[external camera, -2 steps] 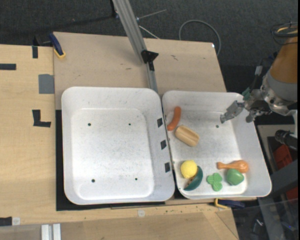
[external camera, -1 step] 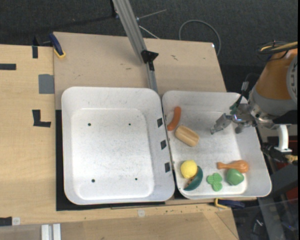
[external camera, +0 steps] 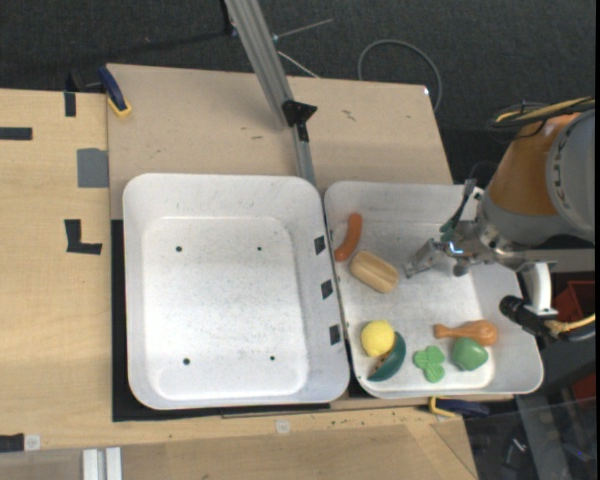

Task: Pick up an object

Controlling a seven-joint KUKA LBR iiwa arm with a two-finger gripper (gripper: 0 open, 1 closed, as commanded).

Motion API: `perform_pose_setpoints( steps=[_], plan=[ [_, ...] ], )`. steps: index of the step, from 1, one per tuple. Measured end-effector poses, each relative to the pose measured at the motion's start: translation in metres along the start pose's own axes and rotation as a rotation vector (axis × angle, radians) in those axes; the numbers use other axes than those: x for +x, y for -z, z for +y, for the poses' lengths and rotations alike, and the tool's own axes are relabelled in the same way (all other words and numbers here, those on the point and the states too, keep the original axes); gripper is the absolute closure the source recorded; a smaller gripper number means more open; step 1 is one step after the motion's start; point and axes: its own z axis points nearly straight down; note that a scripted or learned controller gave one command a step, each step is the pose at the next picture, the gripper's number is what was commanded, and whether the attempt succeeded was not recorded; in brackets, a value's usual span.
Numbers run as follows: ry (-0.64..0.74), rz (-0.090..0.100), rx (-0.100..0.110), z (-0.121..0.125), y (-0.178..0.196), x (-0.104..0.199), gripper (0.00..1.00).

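Hand [external camera: 427, 259] beside bread roll [external camera: 374, 272], sausage [external camera: 349, 236] near

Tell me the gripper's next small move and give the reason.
Probably a short shift toward the left bin and down onto the tan bread roll. The gripper is in the right bin just beside the roll, with nothing visibly between its fingers, and the roll is the nearest item, apart from the sausage.

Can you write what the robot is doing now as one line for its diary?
gripper low in right bin | holds nothing | nearest: bread roll | left bin
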Motion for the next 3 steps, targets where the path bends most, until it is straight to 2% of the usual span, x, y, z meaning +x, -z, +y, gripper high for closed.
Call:
perform_pose_setpoints(
  steps=[1, 3],
  plan=[
    [0.001, -0.001, -0.004, 0.001, 0.013, 0.000, 1.00],
    [0.000, -0.003, -0.010, -0.011, 0.116, 0.002, 1.00]
  ],
)
